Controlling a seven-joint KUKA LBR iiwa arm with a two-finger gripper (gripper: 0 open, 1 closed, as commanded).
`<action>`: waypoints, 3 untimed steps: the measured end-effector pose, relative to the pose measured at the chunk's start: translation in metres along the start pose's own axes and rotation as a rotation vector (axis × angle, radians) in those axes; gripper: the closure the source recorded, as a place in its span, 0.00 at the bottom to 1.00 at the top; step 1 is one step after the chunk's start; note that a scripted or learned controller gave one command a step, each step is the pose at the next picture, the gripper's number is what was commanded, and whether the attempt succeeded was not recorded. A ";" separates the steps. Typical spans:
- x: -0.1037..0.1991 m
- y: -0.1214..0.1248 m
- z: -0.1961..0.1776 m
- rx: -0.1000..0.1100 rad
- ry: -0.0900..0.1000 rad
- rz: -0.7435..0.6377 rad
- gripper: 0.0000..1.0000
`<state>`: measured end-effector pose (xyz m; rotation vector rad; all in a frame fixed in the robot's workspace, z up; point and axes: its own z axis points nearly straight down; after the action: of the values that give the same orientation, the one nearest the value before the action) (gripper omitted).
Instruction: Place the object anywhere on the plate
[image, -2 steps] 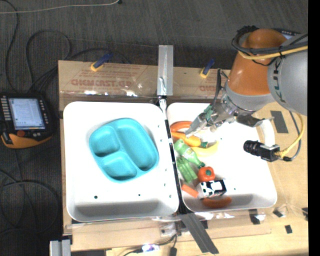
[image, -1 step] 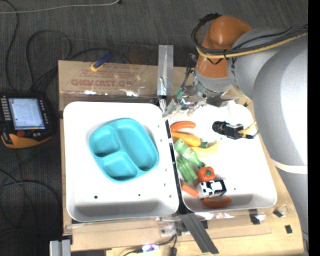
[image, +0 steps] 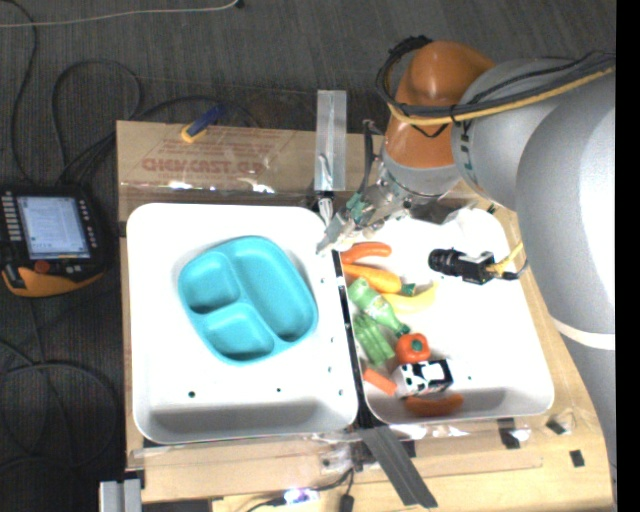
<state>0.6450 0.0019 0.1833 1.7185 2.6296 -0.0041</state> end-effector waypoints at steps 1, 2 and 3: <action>0.043 -0.015 0.000 -0.002 0.002 -0.262 1.00; 0.074 -0.055 0.000 -0.002 0.002 -0.536 1.00; 0.102 0.006 0.000 -0.004 0.001 -0.759 1.00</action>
<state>0.6097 0.0973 0.1836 0.6222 3.0785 0.0018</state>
